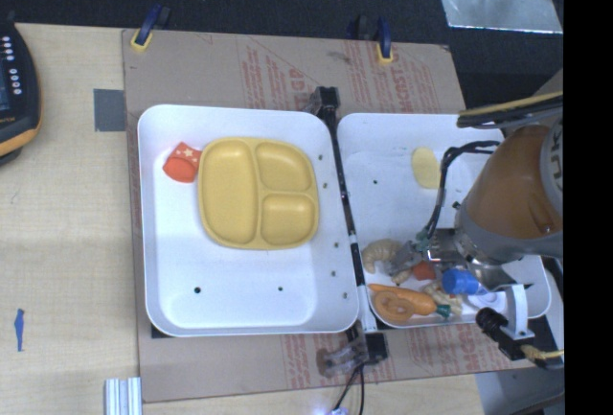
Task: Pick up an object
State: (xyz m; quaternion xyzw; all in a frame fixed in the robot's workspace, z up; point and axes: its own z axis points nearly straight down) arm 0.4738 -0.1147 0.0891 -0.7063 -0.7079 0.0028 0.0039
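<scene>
From the overhead camera, the arm [512,193] leans in over the right bin [383,130], its gripper [442,262] down among a clutter at the bin's near edge. How the tool is set I cannot tell; the wrist hides it.

The carrot [404,301] looks the likeliest pick. It lies just below and left of the gripper, long axis running left to right, close beside a blue piece [461,282]. A tan lump [379,253] sits further left.

The left bin [172,308] holds a yellow plate [257,192].
</scene>
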